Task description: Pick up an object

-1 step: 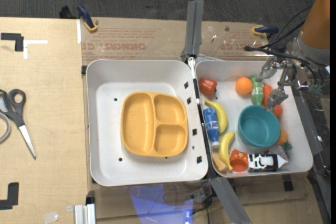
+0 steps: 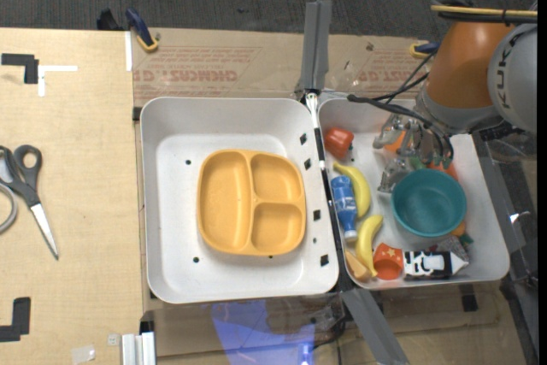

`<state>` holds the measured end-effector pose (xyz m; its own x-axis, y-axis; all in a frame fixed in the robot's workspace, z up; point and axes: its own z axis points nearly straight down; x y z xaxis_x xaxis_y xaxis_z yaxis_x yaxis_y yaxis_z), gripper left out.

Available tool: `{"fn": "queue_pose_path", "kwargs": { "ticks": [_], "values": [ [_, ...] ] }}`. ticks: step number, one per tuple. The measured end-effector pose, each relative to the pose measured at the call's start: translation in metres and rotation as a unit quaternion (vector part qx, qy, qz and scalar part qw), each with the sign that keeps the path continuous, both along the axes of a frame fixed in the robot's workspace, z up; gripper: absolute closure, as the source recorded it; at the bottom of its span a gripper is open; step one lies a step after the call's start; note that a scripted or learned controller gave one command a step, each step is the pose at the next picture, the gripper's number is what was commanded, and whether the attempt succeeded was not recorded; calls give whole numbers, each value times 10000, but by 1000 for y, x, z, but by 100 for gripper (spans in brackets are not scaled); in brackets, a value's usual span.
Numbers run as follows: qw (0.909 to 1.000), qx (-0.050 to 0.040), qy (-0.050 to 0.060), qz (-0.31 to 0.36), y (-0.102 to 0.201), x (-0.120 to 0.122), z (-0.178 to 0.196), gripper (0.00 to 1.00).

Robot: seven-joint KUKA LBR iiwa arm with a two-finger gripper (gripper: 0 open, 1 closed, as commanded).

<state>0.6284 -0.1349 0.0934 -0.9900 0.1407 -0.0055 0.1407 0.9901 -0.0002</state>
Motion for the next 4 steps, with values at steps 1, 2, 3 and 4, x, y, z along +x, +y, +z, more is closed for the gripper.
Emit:
{"fn": "queue_pose_path", "kwargs": {
  "ticks": [1, 2, 3, 4],
  "values": [
    [9990, 7, 18, -448, 10, -69, -1, 0],
    [9993, -1, -40, -378, 38, -147, 1, 0],
    [9991, 34, -66, -426, 6, -122, 19, 0],
    [9989, 7, 7, -469, 36, -63, -1, 0]
  ]
}}
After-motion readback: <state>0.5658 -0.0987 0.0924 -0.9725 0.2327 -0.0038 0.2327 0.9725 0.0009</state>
